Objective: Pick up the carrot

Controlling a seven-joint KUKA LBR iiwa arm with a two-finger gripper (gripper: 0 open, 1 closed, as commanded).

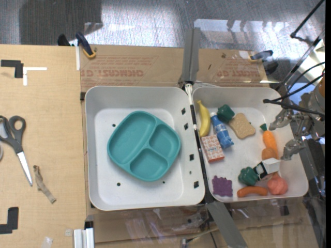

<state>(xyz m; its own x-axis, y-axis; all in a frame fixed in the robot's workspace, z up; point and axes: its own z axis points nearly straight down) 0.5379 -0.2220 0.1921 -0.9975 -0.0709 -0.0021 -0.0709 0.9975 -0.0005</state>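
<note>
Orange carrot with green top lying in right bin near its right wall, green end pointing toward far side.

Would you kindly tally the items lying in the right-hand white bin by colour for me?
Orange: 3 - toy carrot, small orange piece below it, long orange vegetable
Green: 2 - dark green toy, green toy
Yellow: 1 - banana
Blue: 1 - bottle
Tan: 1 - cracker
Purple: 1 - grape bunch
Pink: 1 - round toy
White: 2 - patterned carton, small block
Total: 12

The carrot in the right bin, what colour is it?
Orange with a green top, the carrot shows plainly in the camera view, near the gripper.
</note>
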